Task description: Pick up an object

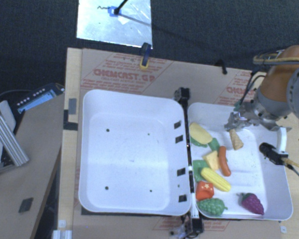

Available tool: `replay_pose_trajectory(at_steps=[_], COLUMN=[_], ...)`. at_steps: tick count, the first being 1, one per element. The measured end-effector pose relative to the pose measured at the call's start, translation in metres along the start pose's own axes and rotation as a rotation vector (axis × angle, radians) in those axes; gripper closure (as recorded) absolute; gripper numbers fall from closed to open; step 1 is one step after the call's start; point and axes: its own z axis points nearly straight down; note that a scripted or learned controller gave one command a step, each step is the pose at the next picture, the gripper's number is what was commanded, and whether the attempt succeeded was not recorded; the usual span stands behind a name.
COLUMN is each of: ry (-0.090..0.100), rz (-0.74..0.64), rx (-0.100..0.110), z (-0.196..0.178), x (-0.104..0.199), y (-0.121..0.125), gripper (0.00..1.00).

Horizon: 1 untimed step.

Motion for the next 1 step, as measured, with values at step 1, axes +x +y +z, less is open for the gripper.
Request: replay_pose_trajectory(at_steps=[1], ry=[-0.004], rz=[0.001], rx=[-0.011], z=[-0.1329], x=[-0.027], y=[0.0239], gripper=[1.0])
